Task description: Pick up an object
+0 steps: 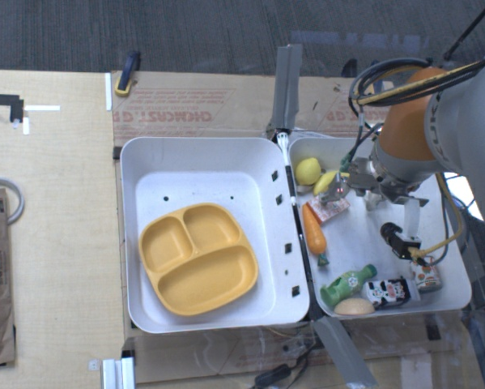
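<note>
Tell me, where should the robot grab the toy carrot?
Probably across the orange middle of the carrot, coming straight down. It lies flat along the right bin's left wall, so the fingers should close across its narrow width, clear of the wall.

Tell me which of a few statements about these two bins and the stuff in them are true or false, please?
1. The yellow divided plate lies in the left bin. True.
2. The carrot lies on that plate. False: it lies in the right bin, by the wall between the bins.
3. The lemon lies near the right bin's far corner. True.
4. The green bottle stands upright. False: it lies on its side.
5. The arm hangs over the left bin. False: it is above the right bin.
</note>
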Available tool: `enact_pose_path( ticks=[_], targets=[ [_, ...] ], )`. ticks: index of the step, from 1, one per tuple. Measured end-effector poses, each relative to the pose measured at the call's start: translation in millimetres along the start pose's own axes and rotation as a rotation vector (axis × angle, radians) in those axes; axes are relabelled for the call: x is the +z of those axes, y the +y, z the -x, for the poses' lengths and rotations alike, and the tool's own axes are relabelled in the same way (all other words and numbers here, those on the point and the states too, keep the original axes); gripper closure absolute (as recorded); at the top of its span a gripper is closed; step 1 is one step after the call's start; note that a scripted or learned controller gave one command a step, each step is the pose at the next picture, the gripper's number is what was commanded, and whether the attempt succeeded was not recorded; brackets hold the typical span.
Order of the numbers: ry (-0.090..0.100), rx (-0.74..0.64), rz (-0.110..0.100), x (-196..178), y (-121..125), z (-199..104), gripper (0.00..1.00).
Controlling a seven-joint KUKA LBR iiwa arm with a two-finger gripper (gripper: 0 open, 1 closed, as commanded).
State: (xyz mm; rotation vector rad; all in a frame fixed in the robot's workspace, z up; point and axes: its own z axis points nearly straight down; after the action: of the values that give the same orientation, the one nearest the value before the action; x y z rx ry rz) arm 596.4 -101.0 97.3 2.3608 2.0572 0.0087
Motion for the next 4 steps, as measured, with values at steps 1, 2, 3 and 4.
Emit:
enact_pose_path(
  ticks=[1,2,3,4],
  targets=[
    [-0.004,-0.032,-0.051,4,55,1,0.00],
    [-0.004,-0.031,-0.051,4,55,1,0.00],
    [-0.001,-0.030,-0.030,-7,59,-1,1.00],
    [0.001,-0.198,-0.009,-94,61,-25,1.00]
  ],
)
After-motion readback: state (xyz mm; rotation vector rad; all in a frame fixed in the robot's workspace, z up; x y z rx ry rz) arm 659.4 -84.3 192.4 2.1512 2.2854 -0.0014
